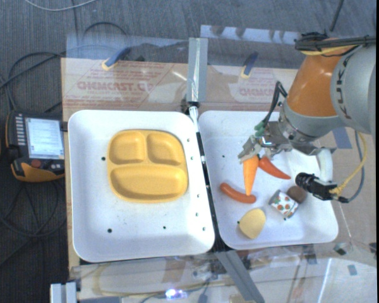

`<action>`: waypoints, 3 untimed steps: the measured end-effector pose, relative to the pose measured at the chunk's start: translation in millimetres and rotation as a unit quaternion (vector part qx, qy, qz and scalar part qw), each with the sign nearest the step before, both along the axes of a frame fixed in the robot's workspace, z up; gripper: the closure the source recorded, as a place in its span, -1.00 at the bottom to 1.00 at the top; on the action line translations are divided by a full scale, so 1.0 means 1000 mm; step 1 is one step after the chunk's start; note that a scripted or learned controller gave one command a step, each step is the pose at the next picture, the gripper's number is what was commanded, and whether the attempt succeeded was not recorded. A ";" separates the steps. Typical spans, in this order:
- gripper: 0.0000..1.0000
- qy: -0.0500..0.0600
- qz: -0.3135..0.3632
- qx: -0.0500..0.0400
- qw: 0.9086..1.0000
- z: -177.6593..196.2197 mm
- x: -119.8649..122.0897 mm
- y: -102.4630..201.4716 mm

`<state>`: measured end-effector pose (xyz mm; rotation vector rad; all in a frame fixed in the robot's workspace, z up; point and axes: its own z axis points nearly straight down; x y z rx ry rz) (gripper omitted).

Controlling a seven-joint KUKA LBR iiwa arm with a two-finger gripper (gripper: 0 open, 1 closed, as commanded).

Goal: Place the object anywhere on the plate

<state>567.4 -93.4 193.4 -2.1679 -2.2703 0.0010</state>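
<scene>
Nearest the camera, along the bottom edge, runs a strip of metal framing [240, 276], blurred and hard to read. Above it sit the two white bins side by side. The left bin [88, 232] holds a yellow plate [148, 166] with three compartments, lying flat near the middle. The right bin [316, 229] holds the loose things: a pale yellow potato-shaped piece [252, 223] closest to the front, a small patterned block [282, 204] just beside it to the right, a red sausage-like piece [237, 193] behind the potato, and a dark brown lump [297, 193] touching the block.

Farther back stands an orange carrot [249, 175], its broad end up under the gripper [258, 149] and its tip pointing toward the front. A red pepper-like piece [273, 168] lies just beside it. The gripper's fingers sit right at the carrot's top, but from this angle I cannot tell whether they pinch it or merely hover over it. The carrot is in the right bin, well apart from the plate.

The grey arm with its orange band [316, 87] comes in from the right, partly cut off by the frame. Beyond the bins lies a brown board [126, 84] with faint printing, under a clear sheet. A handheld controller [38, 144] rests on the grey carpet [25, 43] at the left, with cables trailing.
</scene>
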 end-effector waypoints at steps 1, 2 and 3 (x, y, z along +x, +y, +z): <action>1.00 0.001 0.044 -0.001 0.999 -0.011 0.001 0.068; 1.00 0.001 0.028 -0.001 1.000 -0.012 0.036 0.150; -1.00 0.001 0.028 -0.002 1.000 -0.012 0.036 0.150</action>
